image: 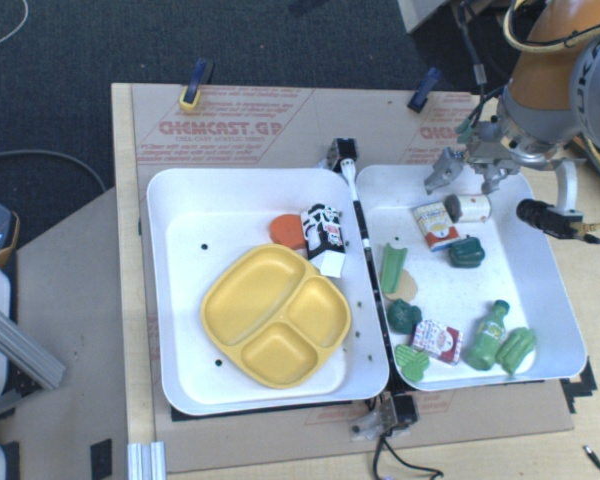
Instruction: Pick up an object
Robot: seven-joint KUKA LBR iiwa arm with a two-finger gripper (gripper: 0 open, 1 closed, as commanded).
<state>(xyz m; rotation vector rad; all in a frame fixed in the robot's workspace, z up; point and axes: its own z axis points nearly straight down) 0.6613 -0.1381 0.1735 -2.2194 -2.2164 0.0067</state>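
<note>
1. Camera view: the gripper (467,171) hangs over the far end of the right bin (560,298), above a small white cylinder (472,207) and a red-and-white carton (435,224) lying side by side on the bin floor. Its grey fingers look spread and nothing sits between them; it grasps no object.
2. Same view, nearer the front: a dark green pepper (466,254), a green bottle (489,335), a second small carton (438,341) and other green toy foods lie scattered, mostly apart.
3. Same view, left bin (170,298): a yellow divided plate (275,315), an orange piece (287,231) and a black-and-white carton (323,230) just beyond it.
4. Judgement: the cylinder looks light, stiff and smooth, likely to roll; pinching it across its short width seems safest. The carton beside it may crowd a finger.
</note>
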